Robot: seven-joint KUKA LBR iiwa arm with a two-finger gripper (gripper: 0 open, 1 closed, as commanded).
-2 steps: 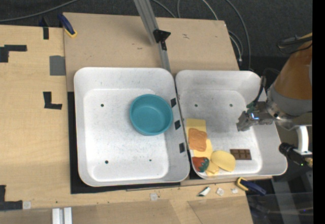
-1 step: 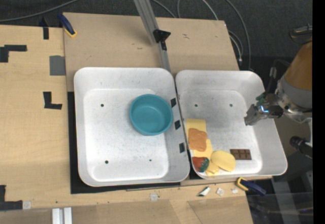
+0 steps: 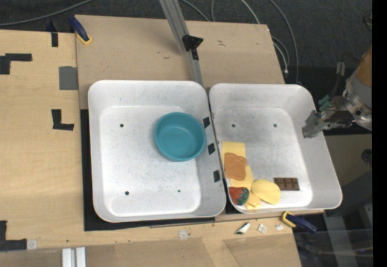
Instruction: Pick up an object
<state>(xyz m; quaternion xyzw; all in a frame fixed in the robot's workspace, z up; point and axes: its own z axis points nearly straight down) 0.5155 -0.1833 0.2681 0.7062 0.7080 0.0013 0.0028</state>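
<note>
Approach step, nothing picked yet. My claw (image 3: 311, 125) hangs at the right rim of the right-hand shallow white plastic bin (image 3: 266, 102), just over its edge, with nothing between the tips. From this slanted overhead look I cannot tell whether it is spread or pressed together; the tip reads as a dark grey wedge against the white.

Candidates in my bin, all crowded at the near-left corner: a flat pale-yellow square slab (image 3: 234, 149) with an orange-brown oval toast-like piece (image 3: 235, 167) lying on it; below these a small red and green rounded lump (image 3: 239, 194); touching that, a smooth yellow domed piece (image 3: 265, 192); just beside the dome, a flat dark brown ridged chocolate-like bar (image 3: 286, 184) lying apart from the pile. They look like moulded plastic play food, matte, low.

The left-hand white bin (image 3: 109, 157) holds a round teal plastic bowl (image 3: 179, 136), upright, thick-rimmed, well apart from me.

Judgement: next I must travel left and toward the near edge, then descend. The brown bar stands clear of its neighbours but lies thin against the speckled floor; the yellow dome offers more height to pinch, though its curve may slip.
</note>
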